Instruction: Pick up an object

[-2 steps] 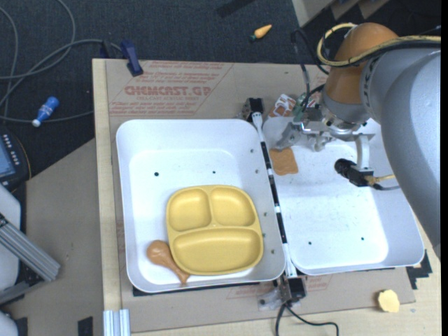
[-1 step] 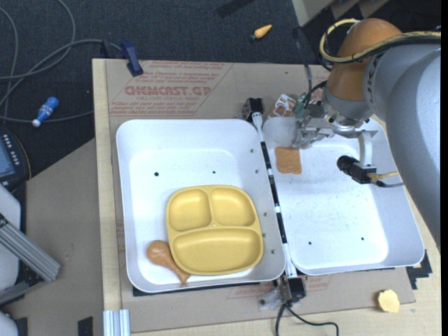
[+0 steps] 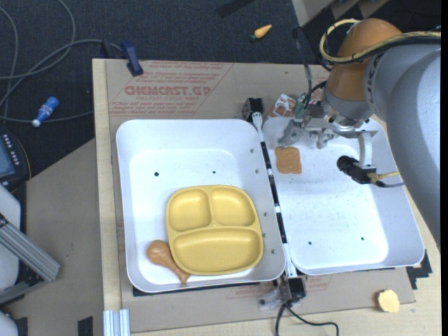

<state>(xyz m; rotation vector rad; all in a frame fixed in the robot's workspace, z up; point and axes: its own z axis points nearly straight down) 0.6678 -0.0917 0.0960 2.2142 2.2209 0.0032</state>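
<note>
The pincer (image 3: pixel 302 133) hangs over the right bin's (image 3: pixel 350 236) far left corner, just above a brown slice (image 3: pixel 288 160); its opening cannot be told.

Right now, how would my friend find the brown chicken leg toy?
Look in the left white bin, the one with the yellow divided plate. The chicken leg toy lies by the plate's lower left edge, small and orange-brown, not yellow like the plate.
</note>
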